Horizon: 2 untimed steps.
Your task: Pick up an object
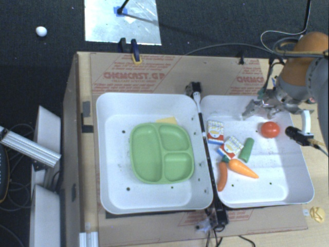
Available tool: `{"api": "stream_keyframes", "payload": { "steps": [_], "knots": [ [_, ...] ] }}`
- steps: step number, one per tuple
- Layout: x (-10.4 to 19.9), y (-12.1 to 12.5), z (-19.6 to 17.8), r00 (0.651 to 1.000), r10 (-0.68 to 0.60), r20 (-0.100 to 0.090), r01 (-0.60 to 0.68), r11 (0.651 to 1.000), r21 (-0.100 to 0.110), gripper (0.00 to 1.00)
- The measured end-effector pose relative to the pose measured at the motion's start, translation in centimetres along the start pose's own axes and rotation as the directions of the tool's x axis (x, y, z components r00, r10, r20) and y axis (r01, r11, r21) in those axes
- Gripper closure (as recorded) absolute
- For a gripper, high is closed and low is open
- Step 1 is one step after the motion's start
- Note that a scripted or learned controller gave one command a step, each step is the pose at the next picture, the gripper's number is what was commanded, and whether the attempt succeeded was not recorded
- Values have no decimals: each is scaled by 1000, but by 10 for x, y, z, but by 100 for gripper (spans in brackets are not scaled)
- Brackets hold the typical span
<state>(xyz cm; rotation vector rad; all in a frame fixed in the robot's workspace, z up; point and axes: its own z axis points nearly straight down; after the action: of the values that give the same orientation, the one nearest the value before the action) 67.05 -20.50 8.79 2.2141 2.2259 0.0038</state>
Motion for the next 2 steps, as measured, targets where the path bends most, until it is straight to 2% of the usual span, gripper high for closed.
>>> {"api": "stream_keyframes", "payload": {
  "steps": [2],
  "knots": [
    [0, -1, 2, 1000, 0, 0, 0, 1000, 2, 0]
  ]
}}
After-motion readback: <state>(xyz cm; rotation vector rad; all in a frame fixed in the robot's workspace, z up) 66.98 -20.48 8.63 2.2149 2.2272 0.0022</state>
